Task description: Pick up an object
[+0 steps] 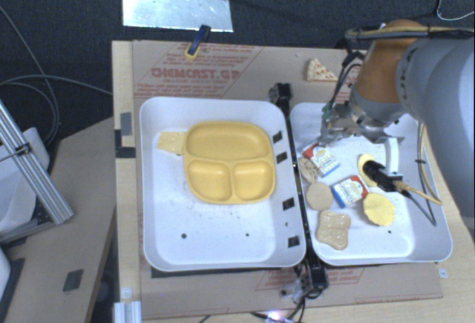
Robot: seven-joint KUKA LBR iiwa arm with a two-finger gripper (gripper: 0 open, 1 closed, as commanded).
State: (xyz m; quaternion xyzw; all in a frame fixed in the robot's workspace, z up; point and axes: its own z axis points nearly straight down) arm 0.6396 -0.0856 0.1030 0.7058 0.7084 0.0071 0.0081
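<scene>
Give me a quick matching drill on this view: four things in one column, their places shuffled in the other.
Things:
1. yellow divided tray
2. pizza slice toy
3. tan cracker toy
4. blue clip

Places:
A. on the cardboard, above the right bin
B. in the left bin
C. right bin's near part
D. top edge of the cardboard, by the foil sheet

Pairs: 1-B, 2-A, 3-C, 4-D

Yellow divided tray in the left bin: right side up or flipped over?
Right side up. The tray lies flat in the left bin with its three hollow compartments facing the camera: one wide at the back, two smaller in front.
</scene>
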